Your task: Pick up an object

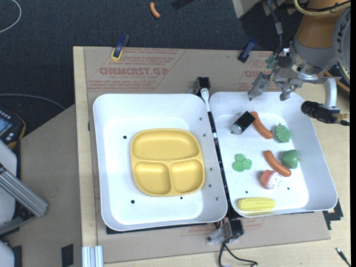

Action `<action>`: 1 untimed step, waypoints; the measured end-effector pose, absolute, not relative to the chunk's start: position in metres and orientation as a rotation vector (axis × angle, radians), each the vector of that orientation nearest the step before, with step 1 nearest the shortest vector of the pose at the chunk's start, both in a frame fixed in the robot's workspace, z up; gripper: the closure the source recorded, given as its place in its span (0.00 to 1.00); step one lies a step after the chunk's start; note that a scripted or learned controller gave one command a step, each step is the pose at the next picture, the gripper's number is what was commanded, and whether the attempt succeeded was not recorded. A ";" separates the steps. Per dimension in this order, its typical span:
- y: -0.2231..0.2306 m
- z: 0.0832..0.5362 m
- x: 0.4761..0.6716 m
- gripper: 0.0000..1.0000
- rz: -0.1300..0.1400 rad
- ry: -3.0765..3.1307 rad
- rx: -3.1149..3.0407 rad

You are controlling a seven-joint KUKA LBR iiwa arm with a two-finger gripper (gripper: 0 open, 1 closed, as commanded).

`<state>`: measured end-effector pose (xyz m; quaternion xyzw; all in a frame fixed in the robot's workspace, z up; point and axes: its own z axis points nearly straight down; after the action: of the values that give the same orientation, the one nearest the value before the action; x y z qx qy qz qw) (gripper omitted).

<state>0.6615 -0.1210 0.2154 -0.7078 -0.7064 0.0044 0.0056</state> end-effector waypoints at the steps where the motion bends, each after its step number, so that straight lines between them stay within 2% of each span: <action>1: -0.121 0.223 0.664 0.00 0.001 -2.221 -2.221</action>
<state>0.6642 -0.1210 0.2231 -0.7071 -0.7071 0.0003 0.0003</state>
